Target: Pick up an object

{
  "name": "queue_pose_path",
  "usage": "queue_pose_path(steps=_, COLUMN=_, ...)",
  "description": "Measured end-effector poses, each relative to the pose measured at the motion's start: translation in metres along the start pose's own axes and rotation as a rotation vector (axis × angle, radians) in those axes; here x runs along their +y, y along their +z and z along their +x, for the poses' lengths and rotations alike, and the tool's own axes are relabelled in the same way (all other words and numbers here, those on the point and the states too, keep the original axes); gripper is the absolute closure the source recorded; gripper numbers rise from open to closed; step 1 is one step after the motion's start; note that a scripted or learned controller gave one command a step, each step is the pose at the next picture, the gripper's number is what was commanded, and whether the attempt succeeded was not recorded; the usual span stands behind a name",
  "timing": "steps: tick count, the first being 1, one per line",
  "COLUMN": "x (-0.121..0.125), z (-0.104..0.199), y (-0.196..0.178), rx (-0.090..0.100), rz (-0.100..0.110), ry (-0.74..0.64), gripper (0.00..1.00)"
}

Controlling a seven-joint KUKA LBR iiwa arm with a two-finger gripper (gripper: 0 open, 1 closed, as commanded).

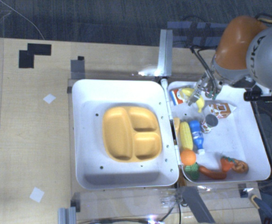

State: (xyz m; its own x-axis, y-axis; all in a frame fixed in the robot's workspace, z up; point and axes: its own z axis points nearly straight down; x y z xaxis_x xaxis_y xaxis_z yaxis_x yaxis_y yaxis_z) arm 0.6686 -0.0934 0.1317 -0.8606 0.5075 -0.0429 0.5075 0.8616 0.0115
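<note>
In the right bin (257, 139) on the desk (28, 139) lie lots of small toys. The jaws hang over the far left corner of this bin, right above a yellow toy (192, 96) that looks like a banana. They are so small and blurry that I cannot tell if they are released or clenched, or if they touch the yellow toy. Just beside it lies a red and white packet (176, 97). A white packet with brown marks (220, 110) lies near the middle, with a little grey round thing (211, 121) next to it. Along the left wall lie a corn cob (185, 133) and a blue bottle (196, 135), side by side. Near the front are an orange ball (188, 157), a red chili (212, 173) and an orange and red toy (235, 164). The left bin (87, 125) holds a yellow tray (131, 133) with three parts. The grey arm (267, 55) with its orange band reaches in from the right.
</note>
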Motion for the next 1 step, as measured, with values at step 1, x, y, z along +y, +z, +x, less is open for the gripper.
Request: queue_pose_path(steps=1, x=0.0266, z=0.0175, y=-0.0581, rx=0.031, rz=0.007, ry=0.135, gripper=1.0)
